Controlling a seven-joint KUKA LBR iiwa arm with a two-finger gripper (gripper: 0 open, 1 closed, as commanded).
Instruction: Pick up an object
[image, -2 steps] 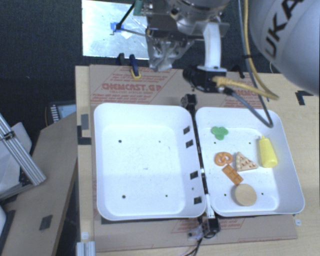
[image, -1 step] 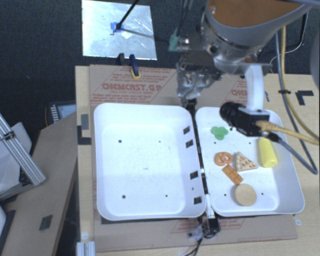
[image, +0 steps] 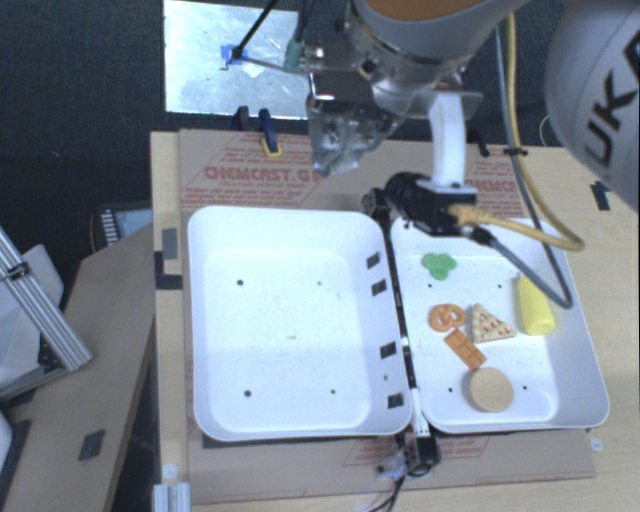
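The yellow cylinder (image: 535, 307) looks light, stiff and smooth, best pinched across its middle; whether the claw (image: 335, 150) is apart, I cannot tell.

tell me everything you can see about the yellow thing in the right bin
The yellow object is a short, rounded cylinder, smooth and plastic-looking, plain yellow. It lies on its side on the floor of the right bin, lengthwise near the right wall, right of the triangular cracker piece and apart from it. A grey cable passes its upper end.
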